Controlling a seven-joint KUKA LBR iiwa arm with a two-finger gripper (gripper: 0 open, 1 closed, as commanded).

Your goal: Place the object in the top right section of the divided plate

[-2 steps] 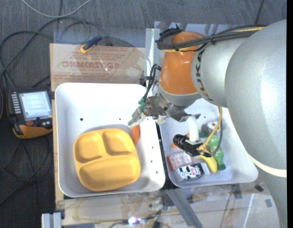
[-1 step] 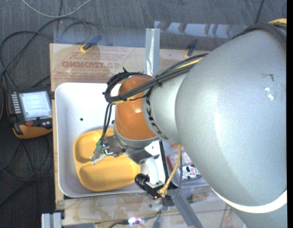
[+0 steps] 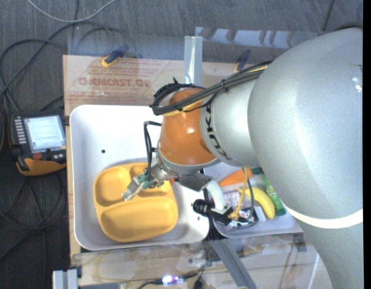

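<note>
Gripper (image 3: 136, 188) low over yellow divided plate (image 3: 134, 215), tips near ridge by upper right section; fingers' state cannot tell. Small green object (image 3: 150, 183) just beside tips, held or not unclear. Wrist orange band (image 3: 182, 134) above-right, grey arm (image 3: 293, 125) sloping in from right. Banana (image 3: 264, 202) well right, in second bin (image 3: 287, 224). Plate sits in left bin (image 3: 89, 125).

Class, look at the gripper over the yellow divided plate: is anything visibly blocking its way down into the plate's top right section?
Nothing visible blocks it. The gripper is already at the divided plate, right beside the ridge bordering the top right section. That section is partly hidden under the arm's wrist, so its far corner cannot be checked.
</note>
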